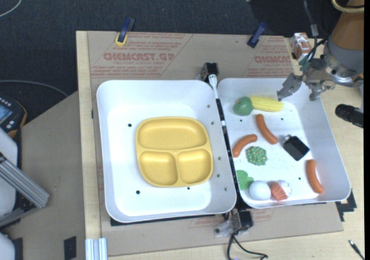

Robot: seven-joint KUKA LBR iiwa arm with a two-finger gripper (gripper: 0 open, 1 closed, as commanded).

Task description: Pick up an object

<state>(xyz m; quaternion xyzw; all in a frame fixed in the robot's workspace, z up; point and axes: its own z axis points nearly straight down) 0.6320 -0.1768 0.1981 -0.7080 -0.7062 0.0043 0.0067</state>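
My gripper point(300, 90) hangs over the far edge of the right bin point(332, 137), open, with nothing between its fingers point(287, 88). Just left of it and nearer lies a yellow corn cob point(266, 104) beside a green round vegetable point(243, 105). Further forward in the same bin are an orange sausage point(266, 128), a second sausage point(244, 144), a broccoli floret point(256, 155), a black block point(296, 147) and a third sausage point(314, 175). At the front edge sit a green piece point(244, 179), a white egg point(259, 190) and an orange-and-white item point(280, 190).
The left bin point(113, 137) holds a yellow three-compartment tray point(173, 151). A black divider clip point(210, 71) sits where the bins meet at the back. Both bins rest on a cardboard-covered bench point(167, 54). The arm point(347, 45) comes in from the upper right.
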